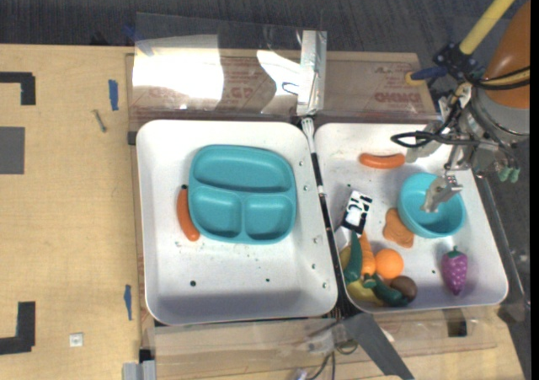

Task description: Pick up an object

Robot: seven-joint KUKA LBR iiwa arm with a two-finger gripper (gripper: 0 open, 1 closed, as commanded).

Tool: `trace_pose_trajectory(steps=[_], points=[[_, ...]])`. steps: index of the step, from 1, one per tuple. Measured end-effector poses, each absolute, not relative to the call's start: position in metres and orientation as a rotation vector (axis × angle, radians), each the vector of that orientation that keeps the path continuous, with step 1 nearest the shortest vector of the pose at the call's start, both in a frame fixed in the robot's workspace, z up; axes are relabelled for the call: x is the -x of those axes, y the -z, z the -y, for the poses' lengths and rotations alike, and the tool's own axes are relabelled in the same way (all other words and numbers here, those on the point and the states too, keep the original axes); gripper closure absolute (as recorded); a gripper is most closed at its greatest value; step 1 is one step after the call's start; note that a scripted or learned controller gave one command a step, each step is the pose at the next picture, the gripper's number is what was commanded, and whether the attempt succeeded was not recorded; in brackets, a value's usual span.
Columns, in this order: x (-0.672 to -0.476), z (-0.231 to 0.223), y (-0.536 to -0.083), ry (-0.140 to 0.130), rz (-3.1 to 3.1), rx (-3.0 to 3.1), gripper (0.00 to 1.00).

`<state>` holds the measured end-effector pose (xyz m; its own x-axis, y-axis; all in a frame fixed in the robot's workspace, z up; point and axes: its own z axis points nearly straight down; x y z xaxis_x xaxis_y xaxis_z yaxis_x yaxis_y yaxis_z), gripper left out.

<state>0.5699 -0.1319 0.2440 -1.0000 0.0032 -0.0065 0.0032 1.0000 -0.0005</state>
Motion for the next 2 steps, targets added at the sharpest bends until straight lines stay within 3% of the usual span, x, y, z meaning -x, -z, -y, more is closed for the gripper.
trace_pose_trajectory(steps=[1, 2], points=[[-0.560, 0.183, -0.097, 0.002, -3.127, -0.190, 0.00], [-0.524, 0.131, -0.093, 0.003, -3.085, -0.447, 0.00]])
